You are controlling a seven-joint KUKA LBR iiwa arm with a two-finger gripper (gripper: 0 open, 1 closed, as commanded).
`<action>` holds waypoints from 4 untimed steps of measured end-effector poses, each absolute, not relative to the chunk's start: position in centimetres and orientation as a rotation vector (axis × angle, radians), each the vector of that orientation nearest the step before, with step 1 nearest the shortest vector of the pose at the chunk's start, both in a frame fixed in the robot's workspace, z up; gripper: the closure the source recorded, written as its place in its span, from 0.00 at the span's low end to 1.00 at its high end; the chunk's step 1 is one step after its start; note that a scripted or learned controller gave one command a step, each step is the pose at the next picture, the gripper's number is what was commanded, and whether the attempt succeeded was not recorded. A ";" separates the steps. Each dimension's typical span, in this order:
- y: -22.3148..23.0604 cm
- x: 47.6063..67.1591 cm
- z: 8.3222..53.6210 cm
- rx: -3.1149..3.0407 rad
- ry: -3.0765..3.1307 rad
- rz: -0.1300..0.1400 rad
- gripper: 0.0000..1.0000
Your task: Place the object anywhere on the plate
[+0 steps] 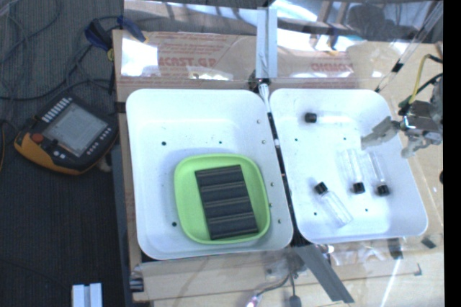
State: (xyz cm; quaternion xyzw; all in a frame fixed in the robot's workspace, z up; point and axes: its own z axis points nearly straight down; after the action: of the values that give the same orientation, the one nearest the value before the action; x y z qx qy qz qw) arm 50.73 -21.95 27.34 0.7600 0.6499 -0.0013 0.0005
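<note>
The square lime-green plastic plate [186, 183] lay nearest, low in the left white bin [144, 154]. It already carried a dark grey ribbed rectangular block [227, 202], resting flat on the plate's middle and inside its rim.

In the right white bin [403, 219] lay the candidate objects: several clear plastic vials with black caps. One vial [330, 201] lay closest to the front, two more [353, 170] [377, 172] lay side by side just behind it, and a fourth [320, 118] lay farthest back near the rear wall. All rested on the bin floor, well apart from the plate.

My hand [407, 131] hovered over the right edge of the right bin, beyond the paired vials. Its two fingers stood apart with nothing between them.

Status, as judged: no vial was grasped, lifted or carried. Remaining steps: descend on one vial, close on it, transfer it across the divider, release it on the plate beside or on the block.
</note>
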 end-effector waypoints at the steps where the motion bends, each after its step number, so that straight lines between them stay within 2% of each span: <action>1: -18.2 52.0 36.9 2.445 1.969 -0.003 0.00; 2: -19.8 48.5 43.4 2.446 1.968 -0.003 0.00; 3: -21.6 51.2 43.4 2.393 2.031 -0.004 0.00; 4: -21.2 55.3 43.4 2.311 2.124 -0.004 0.00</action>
State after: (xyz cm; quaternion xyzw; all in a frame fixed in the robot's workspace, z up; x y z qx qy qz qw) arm 55.32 -21.18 43.41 0.7362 0.6768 -0.0012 0.0014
